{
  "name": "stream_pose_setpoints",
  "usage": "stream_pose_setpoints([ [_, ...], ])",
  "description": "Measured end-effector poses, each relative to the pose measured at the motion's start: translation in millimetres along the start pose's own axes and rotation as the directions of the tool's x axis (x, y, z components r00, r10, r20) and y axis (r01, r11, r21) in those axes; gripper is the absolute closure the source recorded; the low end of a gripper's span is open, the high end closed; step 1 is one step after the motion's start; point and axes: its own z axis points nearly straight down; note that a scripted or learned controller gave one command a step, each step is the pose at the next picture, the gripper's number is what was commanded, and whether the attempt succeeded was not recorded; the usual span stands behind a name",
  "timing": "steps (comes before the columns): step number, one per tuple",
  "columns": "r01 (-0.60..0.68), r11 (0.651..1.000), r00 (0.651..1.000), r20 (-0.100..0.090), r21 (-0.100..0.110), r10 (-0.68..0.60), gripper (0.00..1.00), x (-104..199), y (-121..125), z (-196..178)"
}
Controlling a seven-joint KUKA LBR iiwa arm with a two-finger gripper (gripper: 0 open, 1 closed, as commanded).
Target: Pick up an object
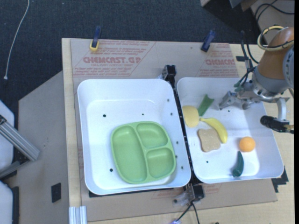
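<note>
Two shallow white bins sit side by side on a bench. The left bin (93,106) holds a green divided plate (142,151) near its front edge. The right bin (266,169) holds a pale yellow lump (190,115) and a green strip (204,105) by its left wall, a banana (216,128), a slice of bread (209,140), an orange (247,144) and a dark green pepper (238,165) toward the front right corner. The gripper (233,101) hangs over the bin's back edge, fingers spread, grasping nothing.

Brown-papered bench (70,125) — two white bins (93,106) side by side.
</note>
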Motion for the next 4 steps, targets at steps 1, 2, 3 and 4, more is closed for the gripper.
stream_pose_setpoints([
  [1, 0.0, 1.0, 1.0, 0.0, 0.002, 0.0, 1.0, 0, -1, -10],
  [2, -0.002, 1.0, 1.0, 0.002, -0.005, 0.002, 1.0, -3, 1, -74],
  [3, -0.001, 1.0, 1.0, 0.002, -0.005, 0.001, 1.0, 1, 0, -137],
  [4, -0.001, 1.0, 1.0, 0.001, -0.001, 0.001, 1.0, 1, 1, -141],
])
